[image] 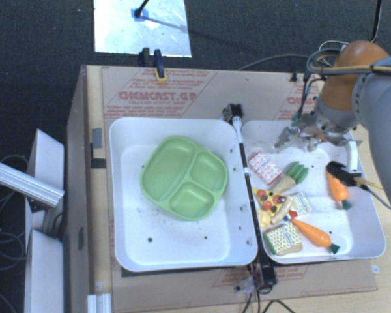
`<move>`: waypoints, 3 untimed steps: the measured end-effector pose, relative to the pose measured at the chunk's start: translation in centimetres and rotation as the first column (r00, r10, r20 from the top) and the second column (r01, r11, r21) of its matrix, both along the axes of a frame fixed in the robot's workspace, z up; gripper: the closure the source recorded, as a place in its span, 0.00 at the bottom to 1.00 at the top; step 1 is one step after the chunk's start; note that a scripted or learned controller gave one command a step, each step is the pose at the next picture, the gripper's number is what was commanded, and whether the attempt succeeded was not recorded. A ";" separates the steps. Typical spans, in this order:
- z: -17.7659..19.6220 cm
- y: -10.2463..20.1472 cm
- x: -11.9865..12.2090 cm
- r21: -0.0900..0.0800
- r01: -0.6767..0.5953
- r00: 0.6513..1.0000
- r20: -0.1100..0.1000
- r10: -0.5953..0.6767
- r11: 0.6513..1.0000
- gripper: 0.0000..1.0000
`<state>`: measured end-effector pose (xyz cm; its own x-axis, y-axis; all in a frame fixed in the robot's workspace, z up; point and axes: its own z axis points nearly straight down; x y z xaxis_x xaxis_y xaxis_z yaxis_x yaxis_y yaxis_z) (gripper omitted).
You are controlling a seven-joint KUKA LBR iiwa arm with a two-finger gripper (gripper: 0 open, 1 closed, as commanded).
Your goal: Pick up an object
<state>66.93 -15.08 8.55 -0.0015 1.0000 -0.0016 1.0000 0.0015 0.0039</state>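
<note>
Two carrots (pixel 313 233) (pixel 338 188) and one green plate (pixel 185 177) were counted, and the pincer (pixel 298 138) was seen over the right bin (pixel 371 240), its opening impossible to tell.

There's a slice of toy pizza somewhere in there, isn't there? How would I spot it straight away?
Look at the right-hand white bin, the one full of toy food, not the one with the green divided plate. Near its left wall, about halfway down, lies the pizza slice. It is a yellow wedge dotted red and dark, unlike the plain orange carrots nearby.
</note>
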 end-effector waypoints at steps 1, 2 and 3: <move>0.0 -1.6 0.0 0.000 0.000 1.000 0.000 0.000 1.000 0.00; 1.2 -1.6 0.1 -0.001 -0.003 1.000 0.004 0.003 1.000 1.00; 1.2 -1.6 0.1 -0.001 -0.003 1.000 0.004 0.003 1.000 0.00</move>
<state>67.06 -16.68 9.72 -0.0047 1.0000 -0.0031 1.0000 0.0047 0.0075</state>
